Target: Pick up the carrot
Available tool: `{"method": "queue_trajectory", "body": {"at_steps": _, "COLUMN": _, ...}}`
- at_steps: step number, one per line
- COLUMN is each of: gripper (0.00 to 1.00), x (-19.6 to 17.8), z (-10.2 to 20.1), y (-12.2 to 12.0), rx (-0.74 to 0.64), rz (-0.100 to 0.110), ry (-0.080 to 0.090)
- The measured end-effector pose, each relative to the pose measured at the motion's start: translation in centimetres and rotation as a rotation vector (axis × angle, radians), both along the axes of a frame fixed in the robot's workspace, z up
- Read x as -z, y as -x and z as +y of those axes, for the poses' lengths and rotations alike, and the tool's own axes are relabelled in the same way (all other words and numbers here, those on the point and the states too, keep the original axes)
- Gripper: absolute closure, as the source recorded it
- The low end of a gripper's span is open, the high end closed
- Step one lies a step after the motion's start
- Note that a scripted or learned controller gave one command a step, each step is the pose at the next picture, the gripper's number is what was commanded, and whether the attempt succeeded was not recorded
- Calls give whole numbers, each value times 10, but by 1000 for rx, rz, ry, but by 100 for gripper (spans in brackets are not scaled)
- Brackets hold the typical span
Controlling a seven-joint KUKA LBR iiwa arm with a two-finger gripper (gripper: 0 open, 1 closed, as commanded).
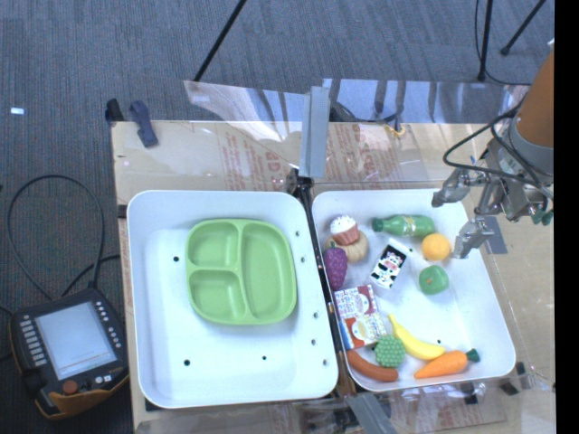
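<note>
The carrot [443, 363], orange with a green stub, lies at the front edge of the right bin [493, 310], next to a yellow banana [413, 341]. My gripper [463, 217] hovers over the bin's far right side, well behind the carrot, beside an orange [435, 247]. Its two fingers stand apart with nothing between them.
The right bin also holds a green bottle [404, 225], a cupcake [346, 233], purple grapes [336, 266], a small milk carton [389, 265], a green apple [433, 279], a snack box [359, 314], a broccoli [390, 351] and a sausage [371, 366]. A green divided plate [241, 270] sits in the left bin [163, 333].
</note>
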State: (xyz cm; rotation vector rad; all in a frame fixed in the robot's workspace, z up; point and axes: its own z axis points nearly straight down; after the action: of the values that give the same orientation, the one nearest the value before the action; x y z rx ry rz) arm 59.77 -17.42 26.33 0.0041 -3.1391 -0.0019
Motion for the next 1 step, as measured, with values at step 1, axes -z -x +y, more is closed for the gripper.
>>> {"method": "queue_trajectory", "body": {"at_steps": 1, "gripper": 0, "x": -2, "z": 0, "y": -1, "rx": 0, "rz": -4, "ry": 1}}
